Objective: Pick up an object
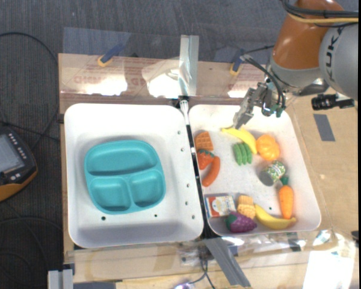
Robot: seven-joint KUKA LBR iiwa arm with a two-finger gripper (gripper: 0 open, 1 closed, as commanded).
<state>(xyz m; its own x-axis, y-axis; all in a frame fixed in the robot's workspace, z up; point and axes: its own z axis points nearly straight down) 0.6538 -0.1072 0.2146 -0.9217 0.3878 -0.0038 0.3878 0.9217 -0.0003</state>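
From my remote console, the gripper (245, 117) hangs over the 12 o'clock end of the right bin (301, 149), its fingers angled down toward 7 o'clock; I cannot tell how wide they stand, and nothing shows between them. Just below the tips lies a yellow toy banana (243, 137), its near end almost under the fingers, so I judge it the likeliest target of this pick.

Beside it at 3 o'clock sits an orange fruit (268, 147), with a green pea pod (242, 153) touching the banana's lower side. These neighbours crowd the approach, which may be why the tool comes in at a slant. Further out, the bin holds a broccoli piece (275, 172), a carrot (286, 200), a second banana (274, 220), purple grapes (241, 223), a small red carton (219, 205) and a red chilli (211, 170) along the 9 o'clock wall.

The left bin (84, 125) carries a teal divided tray (125, 174), presumably the drop point. The arm's orange band (304, 32) rises at 2 o'clock.
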